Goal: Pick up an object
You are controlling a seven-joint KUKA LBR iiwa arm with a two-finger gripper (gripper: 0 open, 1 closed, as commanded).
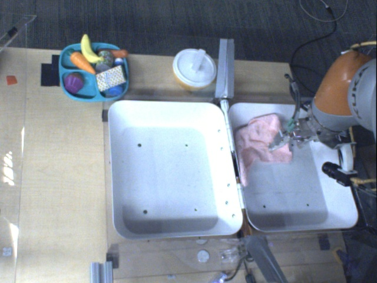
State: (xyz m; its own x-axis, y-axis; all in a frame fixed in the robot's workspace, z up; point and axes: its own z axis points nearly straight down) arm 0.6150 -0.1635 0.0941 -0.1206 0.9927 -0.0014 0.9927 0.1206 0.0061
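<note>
A pale wooden bench (53, 175) stands against dark carpet and bears two white bins, a blue tray (88, 75) of toy food and a lidded white cup (195, 68) along its back edge. In the right bin (294, 205), a crumpled pink cloth (259, 143) lies against the left wall. The gripper (281, 140) rests at the cloth's right edge; I cannot tell whether it is spread or closed.

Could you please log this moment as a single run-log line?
phase: reaching | hand: over crumpled pink cloth | cloth: right shallow white bin, its back-left part | grasp: unconfirmed
</note>
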